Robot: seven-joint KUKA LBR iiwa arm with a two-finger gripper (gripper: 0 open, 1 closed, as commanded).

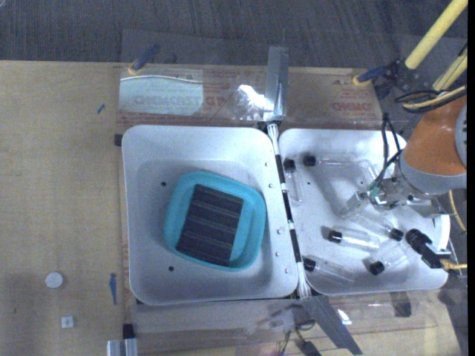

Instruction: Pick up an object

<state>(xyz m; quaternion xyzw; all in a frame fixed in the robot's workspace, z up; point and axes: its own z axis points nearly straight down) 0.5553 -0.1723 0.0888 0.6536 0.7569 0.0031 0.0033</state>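
Camera view: clear tubes with black caps (pixel 349 236) scattered in right bin (pixel 330 143); none lifted. Gripper (pixel 373 195) lowered among them near bin's right side, grip state cannot be told. Approach step judged in hand; single tube must be straddled next. Teal tray (pixel 215 221) seen in left bin (pixel 148 162).

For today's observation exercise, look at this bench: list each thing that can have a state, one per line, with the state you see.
Blue tray: lying flat in the left bin, dark ribbed insert resting in it.
Clear vials: capped in black, lying on their sides, scattered in the right bin.
Gripper: low over the right bin, among the vials; nothing seen held.
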